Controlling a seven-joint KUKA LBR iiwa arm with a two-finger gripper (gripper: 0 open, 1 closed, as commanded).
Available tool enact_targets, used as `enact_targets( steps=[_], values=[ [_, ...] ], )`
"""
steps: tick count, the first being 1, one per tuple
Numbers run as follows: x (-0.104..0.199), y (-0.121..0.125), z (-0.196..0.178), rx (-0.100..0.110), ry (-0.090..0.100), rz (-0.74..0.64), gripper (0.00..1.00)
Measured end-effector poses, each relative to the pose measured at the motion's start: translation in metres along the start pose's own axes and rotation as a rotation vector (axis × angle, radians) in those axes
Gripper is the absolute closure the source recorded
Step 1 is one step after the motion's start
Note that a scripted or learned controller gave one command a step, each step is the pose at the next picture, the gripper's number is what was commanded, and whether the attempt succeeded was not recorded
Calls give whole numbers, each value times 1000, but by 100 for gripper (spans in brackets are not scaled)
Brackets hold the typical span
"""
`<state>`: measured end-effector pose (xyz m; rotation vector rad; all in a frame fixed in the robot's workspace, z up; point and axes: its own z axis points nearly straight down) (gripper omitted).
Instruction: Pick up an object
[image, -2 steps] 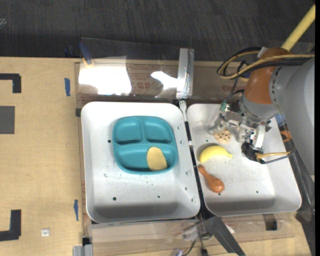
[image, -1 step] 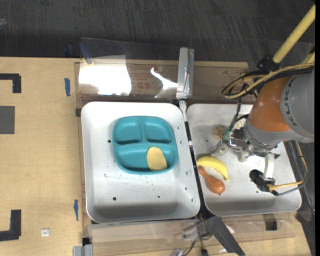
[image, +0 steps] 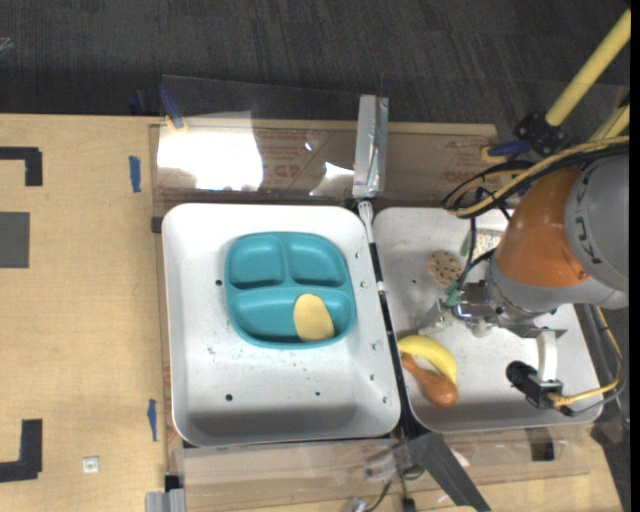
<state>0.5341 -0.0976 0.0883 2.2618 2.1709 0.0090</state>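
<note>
- Grey KUKA arm with orange band (image: 540, 240) reaches in from the right, over the right shallow white bin (image: 400, 240); end effector (image: 468, 308) sits low in the middle of that bin, pointing left.
- End effector state: cannot tell, the metal parts at the tip are too small and cluttered to read; nothing visibly between them.
- Nearest candidates: yellow curved banana (image: 432, 356) and orange-red oblong sausage-like item (image: 432, 384), both down and to the left of the end effector, near but apart from it.
- Banana lies on top of or against the orange-red item; contact looks likely but exact overlap is unclear.
- Key relation: banana's long axis runs diagonally from upper left to lower right, roughly crossing the line from the end effector to it; judgement: the next move needs a short shift down-left plus a descent.
- Both items lie hard against the left wall of the right bin, by the divider; judgement: little room on that side, risk of clipping the wall.
- Small round brown speckled cookie-like disc (image: 443, 266) lies just up-left of the end effector, also close.
- Left shallow white bin (image: 190, 240), well to the left of the end effector, holds a teal compartment plastic tray (image: 255, 265) with a yellow egg-shaped object (image: 314, 318) in its lower compartment.
- Tan cardboard-covered surface (image: 70, 300) lies far left.
- Judgement: nothing grasped yet, pick not done.
</note>
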Motion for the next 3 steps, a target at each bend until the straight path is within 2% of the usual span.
enact_targets(
  steps=[1, 2, 3],
  values=[
    [-1, 134, 3, 6, 1, -87, 0],
    [-22, 83, 2, 5, 0, -216, 0],
    [-6, 122, 3, 4, 0, -258, 0]
  ],
)
